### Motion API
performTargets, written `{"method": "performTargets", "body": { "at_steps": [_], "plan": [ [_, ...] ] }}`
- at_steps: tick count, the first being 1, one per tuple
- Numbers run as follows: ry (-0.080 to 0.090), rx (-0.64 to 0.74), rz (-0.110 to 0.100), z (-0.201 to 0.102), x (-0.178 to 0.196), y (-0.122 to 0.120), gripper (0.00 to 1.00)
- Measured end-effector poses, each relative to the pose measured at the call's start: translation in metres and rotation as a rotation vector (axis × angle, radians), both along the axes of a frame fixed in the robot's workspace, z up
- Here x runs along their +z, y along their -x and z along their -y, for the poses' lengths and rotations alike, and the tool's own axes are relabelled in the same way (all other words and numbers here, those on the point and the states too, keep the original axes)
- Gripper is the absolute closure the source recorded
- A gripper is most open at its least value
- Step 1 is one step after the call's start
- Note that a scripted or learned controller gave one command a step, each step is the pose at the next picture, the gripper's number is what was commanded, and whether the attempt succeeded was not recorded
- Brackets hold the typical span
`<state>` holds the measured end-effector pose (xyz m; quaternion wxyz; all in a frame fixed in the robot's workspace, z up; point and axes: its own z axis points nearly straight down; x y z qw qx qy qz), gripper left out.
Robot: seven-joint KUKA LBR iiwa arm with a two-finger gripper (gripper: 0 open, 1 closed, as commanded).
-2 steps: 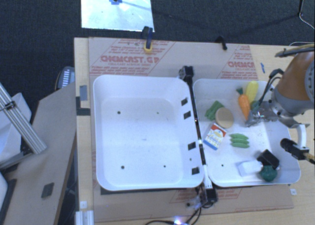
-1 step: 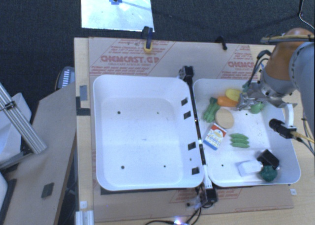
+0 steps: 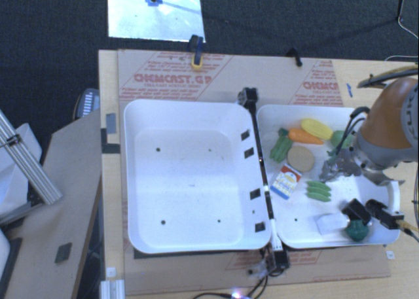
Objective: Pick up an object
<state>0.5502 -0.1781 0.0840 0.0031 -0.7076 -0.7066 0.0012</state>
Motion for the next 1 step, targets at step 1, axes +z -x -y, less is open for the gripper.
{"method": "performTargets", "body": {
  "at_steps": [1],
  "plan": [
    [0.003, 0.003, 0.005, 0.0048, 0.0002, 0.0062, 1.0]
  ]
}}
